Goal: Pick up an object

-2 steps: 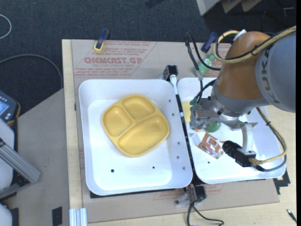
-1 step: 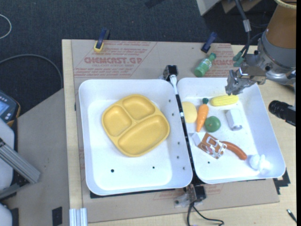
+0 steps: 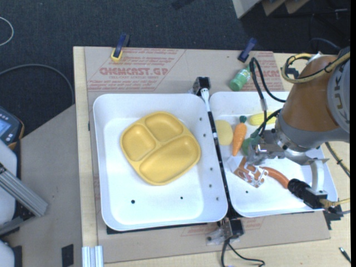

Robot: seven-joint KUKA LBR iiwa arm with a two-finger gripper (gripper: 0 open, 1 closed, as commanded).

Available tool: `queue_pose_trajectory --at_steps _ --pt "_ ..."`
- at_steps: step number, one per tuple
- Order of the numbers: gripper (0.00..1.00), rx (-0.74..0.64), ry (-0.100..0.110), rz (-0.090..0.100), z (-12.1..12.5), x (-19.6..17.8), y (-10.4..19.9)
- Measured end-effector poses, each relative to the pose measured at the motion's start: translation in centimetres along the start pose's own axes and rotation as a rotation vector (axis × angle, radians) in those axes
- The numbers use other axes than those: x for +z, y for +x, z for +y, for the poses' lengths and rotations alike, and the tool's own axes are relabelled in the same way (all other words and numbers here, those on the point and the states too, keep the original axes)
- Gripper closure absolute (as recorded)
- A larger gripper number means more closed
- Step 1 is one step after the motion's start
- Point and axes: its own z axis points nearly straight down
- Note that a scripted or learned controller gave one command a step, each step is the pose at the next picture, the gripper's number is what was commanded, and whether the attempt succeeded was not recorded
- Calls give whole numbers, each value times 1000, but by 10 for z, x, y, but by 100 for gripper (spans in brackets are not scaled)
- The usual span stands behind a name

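gripper (image 3: 253, 168): low in right bin (image 3: 278, 207), mid-right of frame; clear fingers angled down-left, ends at lower centre of that bin
jaw state: cannot tell, fingertips blur into the white floor; nothing visibly pinched between them
nearest target: carrot (image 3: 238, 138), just up-left of gripper, near the bin divider
carrot axis: long axis near vertical in frame, green top toward upper edge, tip toward gripper
carrot neighbours: pale yellow round piece (image 3: 223, 131) touching or just beside on its left; corn-like yellow piece (image 3: 256, 119) up-right, apart
second option: orange sausage-shaped piece (image 3: 276, 176), just right of fingertips, axis running lower-right, partly under the wrist
offset that matters: carrot lies up and slightly left of fingertips; judged needs a short shift toward frame top plus closing line across the carrot's width, i.e. roughly left-right in frame
risk: judged, yellow round piece crowds the left finger's slot
left bin (image 3: 111, 193): holds yellow divided plate (image 3: 161, 147), well apart from gripper
outside bins: green bottle (image 3: 240, 79) at upper right on board, out of play
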Motion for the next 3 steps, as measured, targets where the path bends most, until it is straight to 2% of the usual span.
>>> queue_pose_trajectory --at_steps 1,2,3 --pt "100 -11 -13 2 -24 -8 80" --pt "100 -14 -38 5 -23 -185 140" --pt "100 1 -9 -5 46 -68 101"
